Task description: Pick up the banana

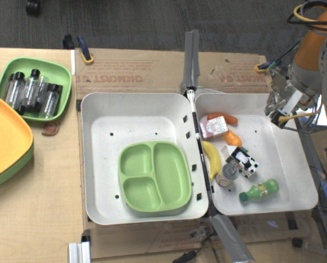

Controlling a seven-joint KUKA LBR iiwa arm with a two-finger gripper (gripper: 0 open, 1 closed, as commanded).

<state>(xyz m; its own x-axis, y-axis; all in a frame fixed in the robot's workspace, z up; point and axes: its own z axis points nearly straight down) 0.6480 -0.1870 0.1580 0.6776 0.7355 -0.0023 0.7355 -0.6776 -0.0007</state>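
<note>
One banana (pixel 211 159) lies in the right bin (pixel 294 163), well to the left of and below the gripper (pixel 280 109). I cannot tell how the jaws stand.

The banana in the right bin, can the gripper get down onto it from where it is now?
Probably yes. The banana lies uncovered with nothing on top, though it hugs the right bin's left wall and a small can crowds its lower end. The gripper hangs over the bin's far right corner.

Banana (pixel 211 159) lies in right bin (pixel 294 201), seemingly against its left wall.
</note>
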